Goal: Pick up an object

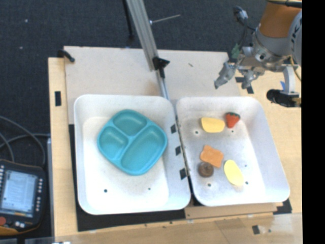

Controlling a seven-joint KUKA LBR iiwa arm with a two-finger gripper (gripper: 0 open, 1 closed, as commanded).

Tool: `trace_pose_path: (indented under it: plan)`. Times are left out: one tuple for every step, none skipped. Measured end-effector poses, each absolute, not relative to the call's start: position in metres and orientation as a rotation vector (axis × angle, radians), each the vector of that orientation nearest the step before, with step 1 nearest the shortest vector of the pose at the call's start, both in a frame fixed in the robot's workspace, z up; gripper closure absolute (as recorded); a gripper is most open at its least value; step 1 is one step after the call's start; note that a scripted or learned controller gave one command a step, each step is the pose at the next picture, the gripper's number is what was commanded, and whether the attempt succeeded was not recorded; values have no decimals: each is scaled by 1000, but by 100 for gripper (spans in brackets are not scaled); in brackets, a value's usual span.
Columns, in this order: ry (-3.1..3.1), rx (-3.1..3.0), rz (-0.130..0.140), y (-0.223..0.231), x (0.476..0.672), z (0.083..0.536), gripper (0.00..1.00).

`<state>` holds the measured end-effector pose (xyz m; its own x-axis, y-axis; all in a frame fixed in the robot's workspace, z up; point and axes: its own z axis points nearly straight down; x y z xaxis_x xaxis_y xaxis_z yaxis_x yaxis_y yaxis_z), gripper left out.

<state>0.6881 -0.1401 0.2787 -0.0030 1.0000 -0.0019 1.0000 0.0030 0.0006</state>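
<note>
- Right, the gripper point(234, 79) hangs above the bench behind the right bin point(269, 136), up past its far rim, and its fingers stand apart with nothing between them.
- Nothing is picked yet; five candidates sit in that right bin, all clear of the arm.
- Nearest the gripper, by the far wall, is a red strawberry-like piece point(232, 119), touching or just beside a yellow-orange lump point(212, 124).
- Toward the middle lies an orange block point(212, 156), with a brown round piece point(205, 170) right against its near corner.
- A pale yellow oval point(233, 172) rests near the front, just beside those two.
- Over in the left bin point(86, 187) a teal divided plate point(132, 141) lies flat, well apart from the arm.
- Risk one, as I read it: the pieces sit in tight pairs, so a descent on the red one could nudge its yellow neighbour, or trap both and drop them.
- Risk two: these pieces look low and rounded; fingers closing slightly off centre may squeeze one sideways out of the grasp.
- Risk three: the red piece is close to the far wall, so a finger could catch the rim on the way down.
- The oval looks the safer pick, though still crowded.
</note>
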Motion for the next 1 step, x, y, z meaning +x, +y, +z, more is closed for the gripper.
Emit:
trace_pose_path:
  plan:
    - [2224, 2216, -3, -140, 688, 279, 0]
